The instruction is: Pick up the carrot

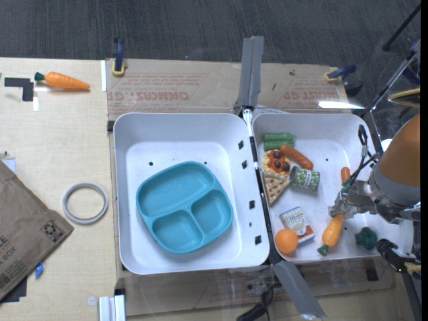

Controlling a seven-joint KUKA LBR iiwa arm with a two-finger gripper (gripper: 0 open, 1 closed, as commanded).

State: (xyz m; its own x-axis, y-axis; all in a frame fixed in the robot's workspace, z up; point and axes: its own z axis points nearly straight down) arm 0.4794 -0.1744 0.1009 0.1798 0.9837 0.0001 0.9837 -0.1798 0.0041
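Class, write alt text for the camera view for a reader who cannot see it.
The robot's end effector hangs over the right bin, just above a carrot lying among toy food. The left bin holds a blue divided tray; a second carrot lies on the bench.

The brown corrugated cardboard sheet lying under the two white bins carries red print that appears upside down in the camera view; the word "CHEMCAS" seems to stand in it, though the rest is too small to make out. On the brown cardboard box at the left edge, black letters reading "BOX" can be seen beside a small square printed code.
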